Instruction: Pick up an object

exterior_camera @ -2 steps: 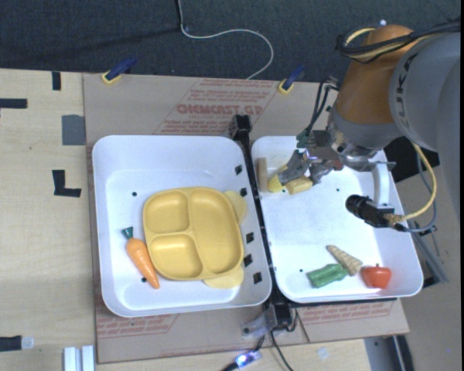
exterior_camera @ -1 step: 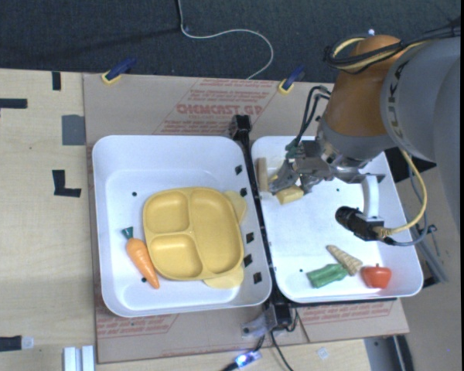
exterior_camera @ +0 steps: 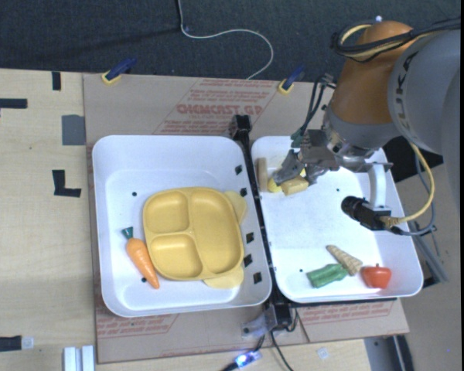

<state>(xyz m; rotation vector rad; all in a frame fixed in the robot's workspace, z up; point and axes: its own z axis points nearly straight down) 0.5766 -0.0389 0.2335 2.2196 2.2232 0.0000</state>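
Far to the left of the gripper, in the left bin [exterior_camera: 108, 207], a smooth plastic carrot [exterior_camera: 141, 260] lies beside a glossy yellow divided plate [exterior_camera: 193, 233]. The gripper [exterior_camera: 292, 178] sits low at the upper left corner of the right bin [exterior_camera: 402, 284], touching a pale yellow blocky object [exterior_camera: 294, 185]; whether it has hold of it I cannot tell. Below and to its right lie a green ridged piece [exterior_camera: 325, 275], a tan cone [exterior_camera: 345, 259] and a red tomato [exterior_camera: 377, 276].

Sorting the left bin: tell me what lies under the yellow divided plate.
A pale yellow flat piece sticks out from under the yellow divided plate at its lower right edge and right side. How far it extends underneath is covered.
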